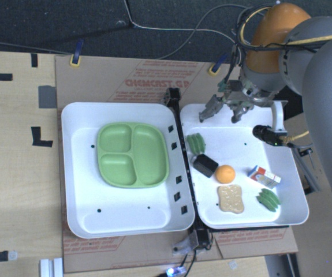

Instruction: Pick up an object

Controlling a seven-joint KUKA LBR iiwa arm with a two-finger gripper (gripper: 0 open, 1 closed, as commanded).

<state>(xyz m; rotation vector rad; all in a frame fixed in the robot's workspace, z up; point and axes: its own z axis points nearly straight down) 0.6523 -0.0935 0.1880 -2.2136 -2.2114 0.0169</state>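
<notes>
Here, end effector (pixel 220 113) open, orange (pixel 226 174) well below.

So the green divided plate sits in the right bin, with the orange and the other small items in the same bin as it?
Not quite. The camera view shows the green divided plate in the left bin; the orange and other small items lie in the right bin.

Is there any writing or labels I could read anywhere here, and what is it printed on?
Red print on the brown cardboard sheet under the bins: several lines, too blurred to read.
Small red, white and blue packet in the right bin: any print is too small to read.
Nothing else bears writing that I can see.
</notes>
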